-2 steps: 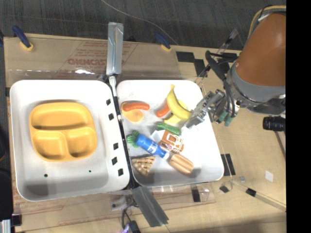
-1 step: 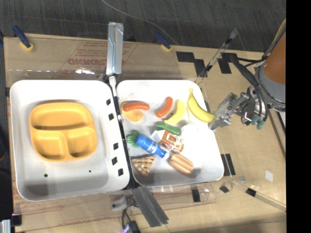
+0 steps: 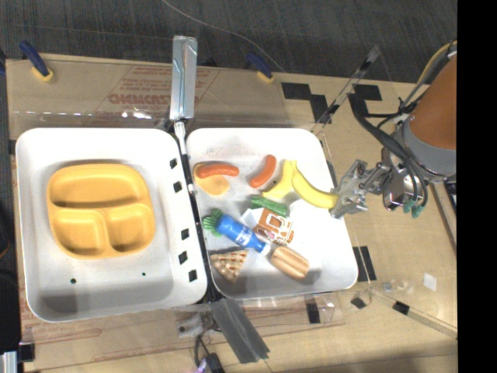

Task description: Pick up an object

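The gripper (image 3: 347, 195) is seen at the right edge of the right bin (image 3: 326, 255), its fingers pinching the end of a banana (image 3: 307, 190), which lies by that edge. A hot dog (image 3: 263, 171) is placed just beside the banana, toward the far edge. A yellow divided tray (image 3: 99, 208) is held in the left bin (image 3: 35, 286).

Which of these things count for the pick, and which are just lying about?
For the pick: end effector, banana, two sausages, blue bottle, bread roll, right bin.
Lying about: yellow tray, left bin.
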Tool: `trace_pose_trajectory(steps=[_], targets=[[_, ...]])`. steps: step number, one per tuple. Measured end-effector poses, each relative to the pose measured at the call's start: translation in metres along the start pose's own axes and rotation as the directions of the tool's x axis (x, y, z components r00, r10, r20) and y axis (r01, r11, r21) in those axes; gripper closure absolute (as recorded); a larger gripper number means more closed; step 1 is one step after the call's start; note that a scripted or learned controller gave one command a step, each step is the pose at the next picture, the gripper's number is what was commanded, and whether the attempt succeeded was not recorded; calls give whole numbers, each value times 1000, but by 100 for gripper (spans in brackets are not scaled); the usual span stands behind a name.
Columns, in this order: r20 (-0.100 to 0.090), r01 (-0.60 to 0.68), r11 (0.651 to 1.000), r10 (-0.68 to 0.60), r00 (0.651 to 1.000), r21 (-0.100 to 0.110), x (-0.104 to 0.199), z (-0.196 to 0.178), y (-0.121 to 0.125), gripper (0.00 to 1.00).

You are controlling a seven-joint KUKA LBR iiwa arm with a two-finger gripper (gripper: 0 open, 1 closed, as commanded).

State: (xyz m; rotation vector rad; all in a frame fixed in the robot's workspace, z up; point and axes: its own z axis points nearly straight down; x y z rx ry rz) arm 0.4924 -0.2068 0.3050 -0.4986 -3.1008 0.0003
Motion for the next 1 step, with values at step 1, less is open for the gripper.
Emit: trace_pose_trajectory(steps=[1], targets=[[3,-588,809,588,809,-2,-32,-13,19,100]])
